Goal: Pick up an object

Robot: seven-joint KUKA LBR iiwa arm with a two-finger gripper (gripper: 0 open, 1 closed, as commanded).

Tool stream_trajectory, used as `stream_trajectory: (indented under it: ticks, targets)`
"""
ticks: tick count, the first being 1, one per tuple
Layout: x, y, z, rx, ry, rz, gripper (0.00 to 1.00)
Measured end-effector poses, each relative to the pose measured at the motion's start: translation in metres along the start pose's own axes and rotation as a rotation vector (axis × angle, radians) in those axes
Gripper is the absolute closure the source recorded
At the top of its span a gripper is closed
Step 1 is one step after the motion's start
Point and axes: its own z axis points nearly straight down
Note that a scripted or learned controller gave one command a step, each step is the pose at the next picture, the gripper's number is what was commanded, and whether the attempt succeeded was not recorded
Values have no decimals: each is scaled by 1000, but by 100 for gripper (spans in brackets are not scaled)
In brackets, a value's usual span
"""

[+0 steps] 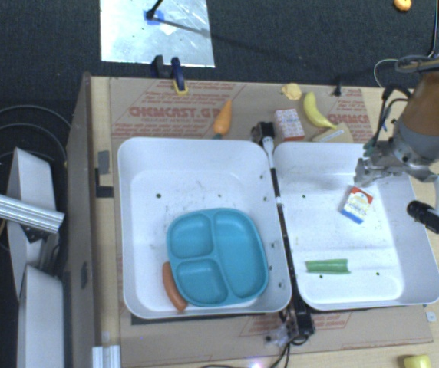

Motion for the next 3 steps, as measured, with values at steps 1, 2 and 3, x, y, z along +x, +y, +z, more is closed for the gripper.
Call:
stream_trajectory:
  ticks: [1, 2, 3]
  targets:
    - [0, 1, -11, -3, 0, -1, 100]
    - [1, 2, -21, -6, 1, -2, 100]
    - [1, 3, -32, -10, 1, -4, 100]
